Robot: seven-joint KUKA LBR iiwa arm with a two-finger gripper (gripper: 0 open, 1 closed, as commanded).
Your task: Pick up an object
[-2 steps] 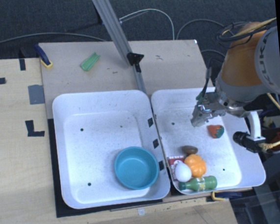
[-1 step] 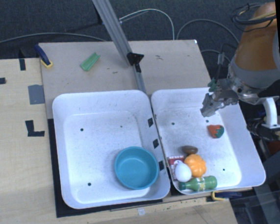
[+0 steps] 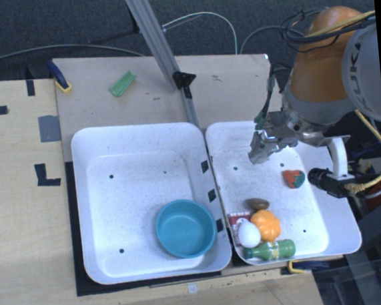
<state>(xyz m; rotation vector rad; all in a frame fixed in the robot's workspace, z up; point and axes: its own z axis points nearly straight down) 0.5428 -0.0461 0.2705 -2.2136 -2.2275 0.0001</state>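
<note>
My gripper [image 3: 262, 148] hangs over the upper part of the right bin [image 3: 225, 145], with nothing seen between its fingers. Below and right of it lies a small red and green strawberry-like toy [image 3: 293, 179]. Further down, near the bin's front left corner, sit a brown oval object [image 3: 256, 204], an orange fruit [image 3: 266, 225], a white egg [image 3: 248, 234], a red and white packet [image 3: 236, 218] and a green bottle [image 3: 272, 249] lying on its side. A blue bowl [image 3: 184, 228] rests in the left bin [image 3: 94, 191] near its front right.
A green block [image 3: 122, 84] and a blue and yellow clamp [image 3: 59, 76] lie on the board behind the bins. A grey slanted pole [image 3: 156, 38] rises from the clamp at the bins' back edge. Cables run behind the arm at top right.
</note>
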